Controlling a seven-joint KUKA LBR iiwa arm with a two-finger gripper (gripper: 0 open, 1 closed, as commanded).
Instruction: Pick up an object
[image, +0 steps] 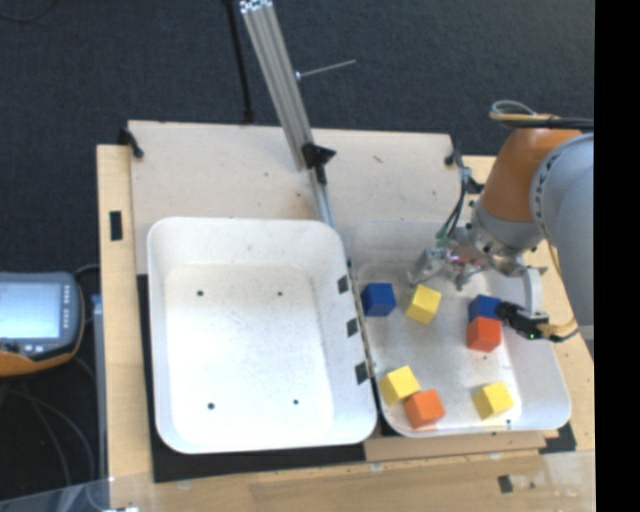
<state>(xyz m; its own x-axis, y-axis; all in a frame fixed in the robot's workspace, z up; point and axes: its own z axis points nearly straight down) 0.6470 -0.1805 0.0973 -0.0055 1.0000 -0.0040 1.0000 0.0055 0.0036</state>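
**Gripper over the far end of the right bin**

Gripper (443, 264) hangs over the far part of the right bin (450, 355), just beyond the far yellow cube (424, 304). Whether it is apart or together I cannot tell: from above it reads as a small tangle of grey metal. The cubes all lie on the bin floor, none of them lifted.

Near that yellow cube, toward the view's left, sits the left blue cube (378, 299), close to the wall between the bins. Toward the right, the right blue cube (485, 306) shows only in part, seemingly touching the red cube (484, 334) in front of it. Along the near side, the near yellow cube (402, 383) touches the orange cube (425, 408), and the corner yellow cube (493, 400) lies apart from them.

My arm (565, 210), with its orange band (515, 180), covers the bin's far right corner and is cut off at the view's right.

The left bin (250, 330) lies beside the right one, their walls meeting. Both rest on a pale bench (230, 170). A metal rail (280, 80) slants down from the top edge to the bench behind the bins. Dark carpet floor (100, 60) surrounds the bench. At the view's left edge a screen (35, 312) is partly cut off, its display too blurred to read.
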